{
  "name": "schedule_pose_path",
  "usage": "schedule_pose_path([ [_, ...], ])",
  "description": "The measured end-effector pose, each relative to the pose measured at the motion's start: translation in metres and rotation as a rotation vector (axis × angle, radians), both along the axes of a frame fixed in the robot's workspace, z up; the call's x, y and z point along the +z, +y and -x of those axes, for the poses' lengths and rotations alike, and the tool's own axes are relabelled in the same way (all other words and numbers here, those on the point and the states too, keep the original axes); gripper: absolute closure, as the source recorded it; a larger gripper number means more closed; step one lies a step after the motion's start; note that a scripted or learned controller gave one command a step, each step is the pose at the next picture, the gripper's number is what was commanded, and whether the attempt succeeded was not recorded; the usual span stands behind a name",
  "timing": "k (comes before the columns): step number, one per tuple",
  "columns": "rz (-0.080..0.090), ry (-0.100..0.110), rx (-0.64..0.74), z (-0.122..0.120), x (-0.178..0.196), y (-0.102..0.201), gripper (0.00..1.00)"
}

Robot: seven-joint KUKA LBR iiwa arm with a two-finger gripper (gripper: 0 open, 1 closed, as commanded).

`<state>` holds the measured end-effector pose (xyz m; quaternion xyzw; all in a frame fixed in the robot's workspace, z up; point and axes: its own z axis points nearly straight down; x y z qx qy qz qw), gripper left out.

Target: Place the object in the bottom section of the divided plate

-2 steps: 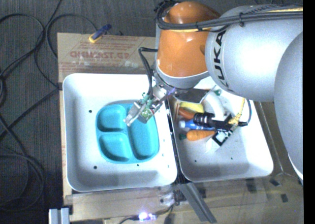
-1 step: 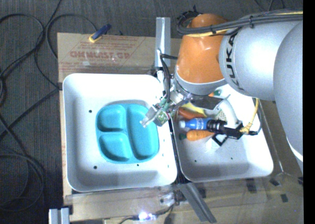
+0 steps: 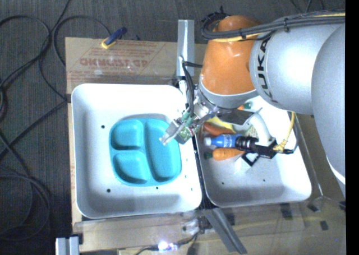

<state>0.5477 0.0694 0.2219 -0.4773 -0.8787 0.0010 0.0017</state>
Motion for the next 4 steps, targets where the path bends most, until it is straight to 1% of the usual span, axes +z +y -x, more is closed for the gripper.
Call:
schedule_pose_path([
  [1,-0.002,0.0,0.334,0.045,-0.039,0.002,0.0],
  [2,-0.005,0.002,0.335,0.044,-0.032,0.004,1.0],
  [3,0.001,-0.005,0.262,0.062,0.103,0.047,1.0],
  [4,0.001,-0.004,0.076,0.062,0.101,0.029,1.0],
])
